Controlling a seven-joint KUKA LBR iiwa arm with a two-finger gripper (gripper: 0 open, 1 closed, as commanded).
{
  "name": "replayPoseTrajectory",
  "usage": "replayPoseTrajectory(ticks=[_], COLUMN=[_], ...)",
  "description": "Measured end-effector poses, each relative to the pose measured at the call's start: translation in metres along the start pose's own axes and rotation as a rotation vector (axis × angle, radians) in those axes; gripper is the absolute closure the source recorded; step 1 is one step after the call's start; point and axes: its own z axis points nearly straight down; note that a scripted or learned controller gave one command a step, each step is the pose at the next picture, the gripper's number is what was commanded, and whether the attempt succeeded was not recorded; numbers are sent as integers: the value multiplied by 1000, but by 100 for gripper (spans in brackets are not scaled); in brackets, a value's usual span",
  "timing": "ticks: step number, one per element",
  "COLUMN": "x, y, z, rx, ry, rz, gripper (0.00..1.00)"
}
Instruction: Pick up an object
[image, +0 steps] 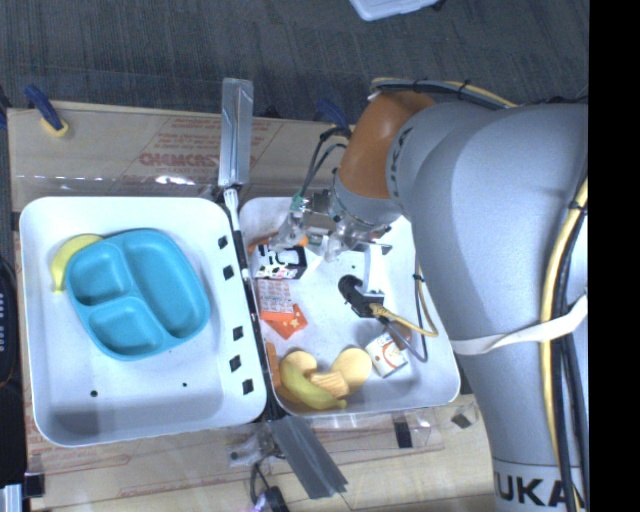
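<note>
Two white bins (40, 330) sit on a cardboard-covered bench (120, 150); whether the end effector (325, 240) is apart, I cannot tell.

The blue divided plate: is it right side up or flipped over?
Right side up: the blue divided plate shows its three hollow compartments facing the camera, resting in the left bin.

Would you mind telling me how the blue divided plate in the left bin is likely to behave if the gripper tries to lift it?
The blue divided plate looks moulded and rigid, so it should stay stiff. It is broad and shallow, so a rim grip would probably let it tilt. Its glossy surface may be slippery.
</note>
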Motion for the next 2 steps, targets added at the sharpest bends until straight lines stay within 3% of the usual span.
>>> replayPoseTrajectory(ticks=[1, 2], x=[-23, 4], y=[22, 19], z=[-65, 9], rx=[15, 9], ry=[-1, 3], rz=[-170, -55], gripper=[0, 0])
